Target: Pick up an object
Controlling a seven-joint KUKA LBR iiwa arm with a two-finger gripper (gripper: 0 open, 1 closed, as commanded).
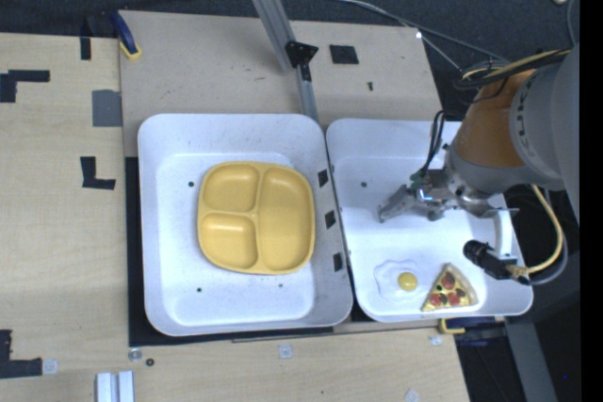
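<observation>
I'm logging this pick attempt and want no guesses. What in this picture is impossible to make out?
- Claw: too small and blurred in the camera view to tell open from shut.
- Right bin: its right side is covered by the arm.
- Pizza slice: toppings too small to identify.

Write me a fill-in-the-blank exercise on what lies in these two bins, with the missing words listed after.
1. The yellow divided plate has ___ compartments.
2. The fried egg lies in the same bin as the ___ slice.
3. The gripper hangs over the ___ bin.
4. The pizza slice lies to the ___ of the fried egg.

Missing words: three; pizza; right; right
</observation>
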